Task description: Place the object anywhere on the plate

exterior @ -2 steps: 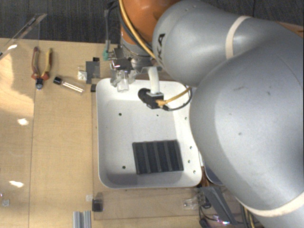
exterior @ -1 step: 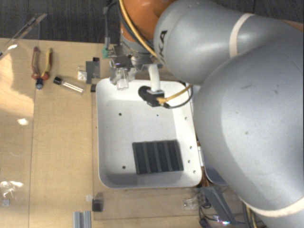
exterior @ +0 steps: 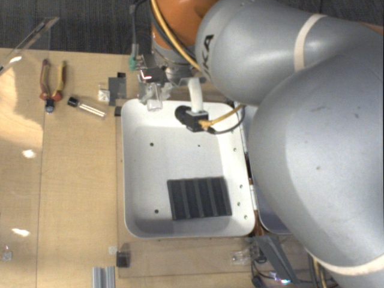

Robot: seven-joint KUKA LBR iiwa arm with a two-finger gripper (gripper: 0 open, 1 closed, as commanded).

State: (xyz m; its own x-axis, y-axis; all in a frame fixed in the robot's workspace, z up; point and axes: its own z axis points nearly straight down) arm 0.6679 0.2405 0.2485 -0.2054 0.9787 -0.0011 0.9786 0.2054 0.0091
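Arm (exterior: pixel 300 101): smooth grey rounded casings, glossy, with an orange band (exterior: pixel 180 5) near the top edge of the view. It covers the right half of the scene and most of the right bin; just a sliver of that bin's rim (exterior: pixel 273 225) peeks out under the elbow.

Left bin (exterior: pixel 138 161): shallow white tray, rounded corners, matte plastic, small dark holes dotted across the floor. Sits on a pale wooden bench (exterior: pixel 60 191).

Dark ribbed rectangle (exterior: pixel 198 198): flat, black or charcoal, four or five raised strips running lengthwise. Lies on the bin floor near the front edge, slightly right of centre. Touches nothing else.

Gripper (exterior: pixel 153 95): hangs at the back-left corner of the left bin, over the rim. Clear or pale plastic fingers (exterior: pixel 155 104) under a metal block with a small red light. The fingers appear to sit close together; whether they are parted or closed cannot be told at this angle, and nothing can be made out between them.

Black connector (exterior: pixel 191 119) with a yellow cable (exterior: pixel 225 120) and a white tube hangs over the back edge of the bin, beside the gripper.

On the bench left of the bin: red-handled pliers (exterior: pixel 51 84) near the back-left corner, a small clear cylinder with a black cap (exterior: pixel 86 106), a small black block (exterior: pixel 117 87).
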